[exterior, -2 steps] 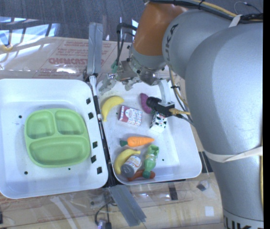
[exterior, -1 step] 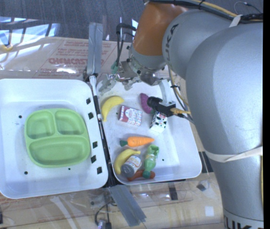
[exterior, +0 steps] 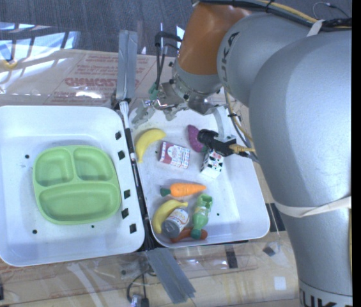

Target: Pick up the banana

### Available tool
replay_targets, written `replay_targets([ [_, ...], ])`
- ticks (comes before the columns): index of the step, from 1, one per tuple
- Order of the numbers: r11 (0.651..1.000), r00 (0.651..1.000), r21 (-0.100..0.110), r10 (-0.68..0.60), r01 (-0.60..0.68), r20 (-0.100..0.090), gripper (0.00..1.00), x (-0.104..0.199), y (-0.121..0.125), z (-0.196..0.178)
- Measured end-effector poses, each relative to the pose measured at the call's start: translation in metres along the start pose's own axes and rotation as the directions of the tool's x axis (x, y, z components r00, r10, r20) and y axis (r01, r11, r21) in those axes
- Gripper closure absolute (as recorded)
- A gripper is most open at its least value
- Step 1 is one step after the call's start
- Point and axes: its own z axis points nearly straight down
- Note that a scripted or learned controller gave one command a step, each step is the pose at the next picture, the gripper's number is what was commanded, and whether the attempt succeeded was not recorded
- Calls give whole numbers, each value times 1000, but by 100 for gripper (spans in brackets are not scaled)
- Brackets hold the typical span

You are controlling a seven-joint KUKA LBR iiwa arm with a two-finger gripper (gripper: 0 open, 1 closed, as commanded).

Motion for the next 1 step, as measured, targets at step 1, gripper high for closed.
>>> replay_targets([
  [1, 1000, 1000, 1, -30, 30, 0, 0, 1, 0, 0],
])
